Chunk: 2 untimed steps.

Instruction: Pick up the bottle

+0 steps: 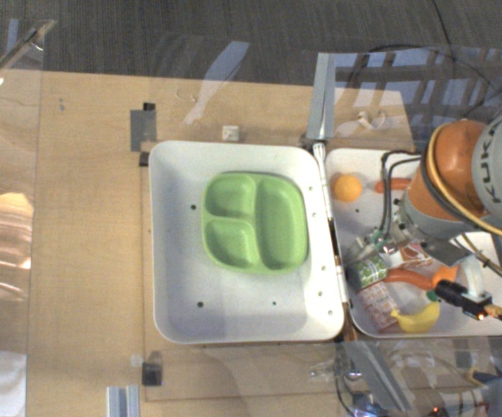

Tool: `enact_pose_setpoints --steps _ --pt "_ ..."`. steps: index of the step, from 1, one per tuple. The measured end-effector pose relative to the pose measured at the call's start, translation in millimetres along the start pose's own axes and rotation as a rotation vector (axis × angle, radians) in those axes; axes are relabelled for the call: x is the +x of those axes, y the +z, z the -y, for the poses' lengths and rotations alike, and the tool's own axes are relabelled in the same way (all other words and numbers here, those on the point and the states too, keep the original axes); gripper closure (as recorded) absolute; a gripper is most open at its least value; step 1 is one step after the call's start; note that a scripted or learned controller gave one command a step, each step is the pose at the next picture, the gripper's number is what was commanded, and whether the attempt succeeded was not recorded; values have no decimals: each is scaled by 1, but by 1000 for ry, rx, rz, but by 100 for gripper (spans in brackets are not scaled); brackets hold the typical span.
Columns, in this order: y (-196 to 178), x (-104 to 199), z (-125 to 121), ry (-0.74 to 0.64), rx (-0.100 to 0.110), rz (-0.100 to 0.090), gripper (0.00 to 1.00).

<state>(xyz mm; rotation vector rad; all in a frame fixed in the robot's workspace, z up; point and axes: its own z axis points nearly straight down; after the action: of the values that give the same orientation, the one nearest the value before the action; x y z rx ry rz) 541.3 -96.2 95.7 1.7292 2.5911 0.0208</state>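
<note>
A: Where's your bottle (372,272)?
B: Right bin (348,313), lying near the left wall, packed against the carrot (414,277) and banana (418,318). Gripper (388,237) sits just above it, so you're lined up.
A: Open or closed?
B: Can't tell, arm blocks it. Tight room there; left bin (177,233) has just the green plate (256,222).

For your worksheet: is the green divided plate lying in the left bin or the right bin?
In the left bin. The green divided plate lies flat inside its white walls, apart from the clutter in the right bin.
</note>
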Motion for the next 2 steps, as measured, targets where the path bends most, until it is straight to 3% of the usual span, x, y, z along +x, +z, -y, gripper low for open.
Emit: enact_pose_setpoints --steps 1,2 --pt "-13 -2 -5 -2 -12 8 100" --pt "-92 116 0 186 20 -11 100"
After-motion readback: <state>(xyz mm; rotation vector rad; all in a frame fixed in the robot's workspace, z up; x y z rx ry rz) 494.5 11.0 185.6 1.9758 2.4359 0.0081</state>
